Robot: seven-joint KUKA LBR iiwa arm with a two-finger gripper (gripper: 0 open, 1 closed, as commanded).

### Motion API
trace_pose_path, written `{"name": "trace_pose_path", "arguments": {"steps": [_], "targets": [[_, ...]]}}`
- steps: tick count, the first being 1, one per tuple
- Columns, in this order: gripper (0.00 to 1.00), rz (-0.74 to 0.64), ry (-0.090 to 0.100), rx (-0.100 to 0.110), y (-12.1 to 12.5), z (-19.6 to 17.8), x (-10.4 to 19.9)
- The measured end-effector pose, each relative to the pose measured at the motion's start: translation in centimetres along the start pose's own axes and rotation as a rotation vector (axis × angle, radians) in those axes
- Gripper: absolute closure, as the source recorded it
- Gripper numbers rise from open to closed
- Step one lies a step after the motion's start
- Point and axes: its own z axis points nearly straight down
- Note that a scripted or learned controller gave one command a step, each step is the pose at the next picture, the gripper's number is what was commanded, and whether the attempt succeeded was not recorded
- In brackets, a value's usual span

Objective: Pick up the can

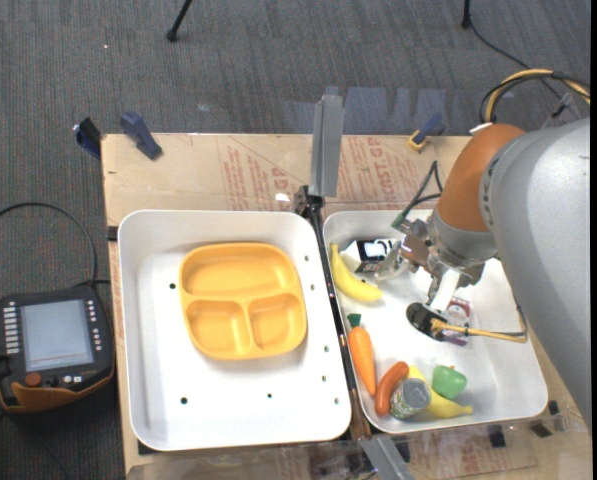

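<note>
The can [410, 399] is small, with a grey metal top. It lies near the front edge of the right bin [508, 368], between a red sausage-shaped piece [389, 387] and a green pepper [449, 380]. My gripper [427, 271] hangs over the middle of the right bin, well behind the can and apart from it. It is next to a banana [353, 278] and just above a black ladle [428, 321] with a yellow handle. Nothing shows in its grasp.
A carrot [361, 352] lies along the right bin's left wall. A small box [376, 250] sits at the back and a yellow piece [448, 405] under the pepper. The left bin [148, 368] holds a yellow divided plate [244, 299]. A teach pendant [51, 340] lies off the bench to the left.
</note>
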Motion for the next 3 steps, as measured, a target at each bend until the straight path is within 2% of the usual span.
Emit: {"name": "trace_pose_path", "arguments": {"steps": [1,2,3], "targets": [[0.00,0.147,0.000,0.002,-0.5,-3.6,-5.7],[0.00,0.185,0.004,-0.008,4.7,-0.7,-3.3],[0.00,0.208,0.003,-0.014,3.6,-0.8,0.0]]}}
